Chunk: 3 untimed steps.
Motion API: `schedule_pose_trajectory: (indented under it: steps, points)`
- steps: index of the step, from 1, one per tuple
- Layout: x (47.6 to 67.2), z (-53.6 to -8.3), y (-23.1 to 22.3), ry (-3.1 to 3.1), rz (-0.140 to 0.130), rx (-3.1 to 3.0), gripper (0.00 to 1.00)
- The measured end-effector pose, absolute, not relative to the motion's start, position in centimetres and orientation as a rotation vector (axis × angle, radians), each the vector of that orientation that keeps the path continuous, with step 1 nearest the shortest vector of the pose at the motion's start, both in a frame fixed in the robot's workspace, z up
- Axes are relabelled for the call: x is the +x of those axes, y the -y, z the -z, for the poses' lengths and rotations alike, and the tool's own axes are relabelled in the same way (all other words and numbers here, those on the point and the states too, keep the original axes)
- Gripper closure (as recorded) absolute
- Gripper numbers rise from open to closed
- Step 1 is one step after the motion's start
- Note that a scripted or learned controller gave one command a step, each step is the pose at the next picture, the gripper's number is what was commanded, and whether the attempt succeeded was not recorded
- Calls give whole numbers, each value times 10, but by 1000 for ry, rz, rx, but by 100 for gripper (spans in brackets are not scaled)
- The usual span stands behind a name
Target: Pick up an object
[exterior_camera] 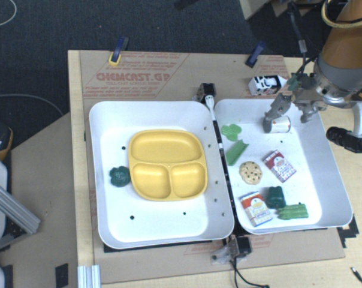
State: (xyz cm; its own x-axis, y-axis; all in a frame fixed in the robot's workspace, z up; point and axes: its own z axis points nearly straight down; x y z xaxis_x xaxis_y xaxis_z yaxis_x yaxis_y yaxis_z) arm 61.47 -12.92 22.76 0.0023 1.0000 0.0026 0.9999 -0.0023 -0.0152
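My gripper hangs over the back of the right bin, its two fingers spread apart, so it is open. A small white object lies just beside the left finger; nothing is clamped between the fingers. Further forward in the same bin lie two pale green pieces, a round cookie, a red and white packet, a red and white carton, a dark green lump and a bright green piece.
The left bin holds a yellow divided plate and a dark green lump at its left. A black and white toy sits on the bench behind the right bin. The arm's grey and orange body rises at the right.
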Motion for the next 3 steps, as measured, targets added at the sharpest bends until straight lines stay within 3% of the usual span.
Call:
schedule_pose_trajectory:
  steps: [1,3]
  points:
    - [617,-236,129,2221,-1,-2220,0]
    - [622,-134,122,2221,-4,-2216,0]
